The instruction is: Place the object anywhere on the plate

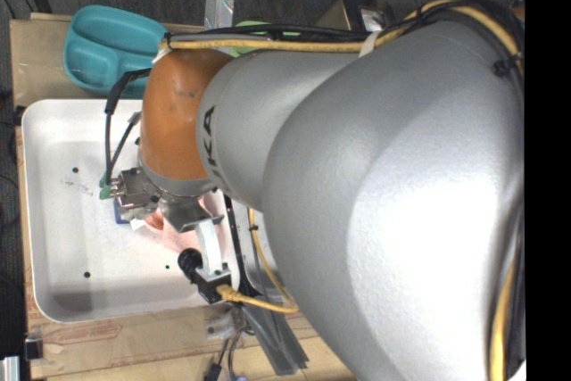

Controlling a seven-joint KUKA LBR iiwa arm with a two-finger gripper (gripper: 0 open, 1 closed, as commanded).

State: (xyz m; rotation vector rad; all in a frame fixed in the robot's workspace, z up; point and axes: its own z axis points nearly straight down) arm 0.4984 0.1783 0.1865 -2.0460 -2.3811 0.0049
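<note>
The grey arm (384, 192) is the largest thing here; it reaches in from the right and covers most of the bench, with its orange band (178, 116) over the left white bin (53, 192). Behind the bin, on the wooden bench (27, 49), stands a teal object (103, 49) that looks like a moulded plastic piece. Under the band the wrist goes down into the bin, and the gripper (161, 219) is low over the bin floor, near the middle. I cannot tell if the gripper is released or clenched, because the wrist hides it. Beside it, small pink and red shapes (156, 221) and a small blue piece (122, 211) are visible on the bin floor; probably one of them is the plate or the object, but they are too much covered to name. In my judgement the arm is at the step of grasping or setting down. The next move needs a slow vertical lift, so that the result can be checked.
</note>
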